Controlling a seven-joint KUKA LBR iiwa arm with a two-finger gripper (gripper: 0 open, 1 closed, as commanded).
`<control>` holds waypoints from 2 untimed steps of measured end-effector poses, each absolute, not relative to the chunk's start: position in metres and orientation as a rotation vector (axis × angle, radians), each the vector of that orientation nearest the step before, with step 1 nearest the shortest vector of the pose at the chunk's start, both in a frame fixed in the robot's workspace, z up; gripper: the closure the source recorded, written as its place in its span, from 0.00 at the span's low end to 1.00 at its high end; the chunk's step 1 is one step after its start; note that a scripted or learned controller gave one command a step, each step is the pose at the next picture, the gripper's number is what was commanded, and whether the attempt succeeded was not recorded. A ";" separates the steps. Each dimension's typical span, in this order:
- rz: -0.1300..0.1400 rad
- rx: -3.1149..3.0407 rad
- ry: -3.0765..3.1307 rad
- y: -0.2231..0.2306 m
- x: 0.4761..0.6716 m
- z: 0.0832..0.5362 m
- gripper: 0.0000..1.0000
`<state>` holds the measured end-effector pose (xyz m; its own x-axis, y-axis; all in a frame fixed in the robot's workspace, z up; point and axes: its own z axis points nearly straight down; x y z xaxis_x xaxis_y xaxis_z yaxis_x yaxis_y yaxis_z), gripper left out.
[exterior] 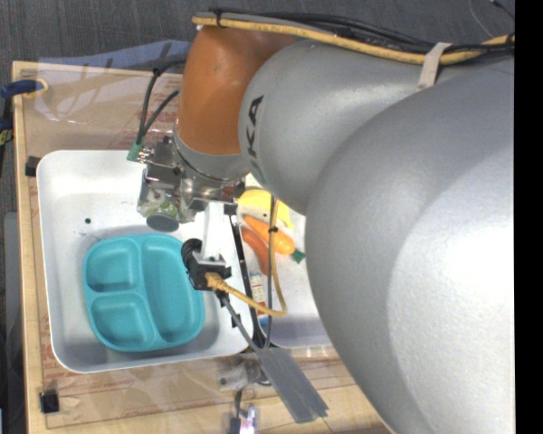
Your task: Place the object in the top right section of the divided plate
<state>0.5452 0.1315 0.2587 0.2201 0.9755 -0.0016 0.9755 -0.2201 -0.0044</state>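
A teal divided plate (98, 289) lies in the left white bin (63, 197), with two small sections on its left and one long section on its right. My gripper (167, 204) hangs just above the plate's far edge, under the orange wrist band (213, 89). A small grey-green rounded thing (162, 212) shows at the gripper's lower end, over the bin floor beside the plate's far rim. Whether it is held or part of the tool I cannot tell.
The right bin (294, 333) holds a yellow object (256, 204) and an orange carrot-like piece (281, 240) with a green tip, mostly hidden by the arm. A black cable with a yellow hose (240, 298) dangles over the bins' shared wall. The wooden bench edge runs along the left.
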 end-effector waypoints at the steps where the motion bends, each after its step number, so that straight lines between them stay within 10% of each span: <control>1: 0.010 -2.396 -2.026 0.136 0.527 0.246 1.00; 2: 0.010 -2.249 -2.187 0.173 0.527 0.227 1.00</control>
<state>0.5270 0.1728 0.2273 0.0282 0.9996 -0.0016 0.9996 -0.0283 -0.0079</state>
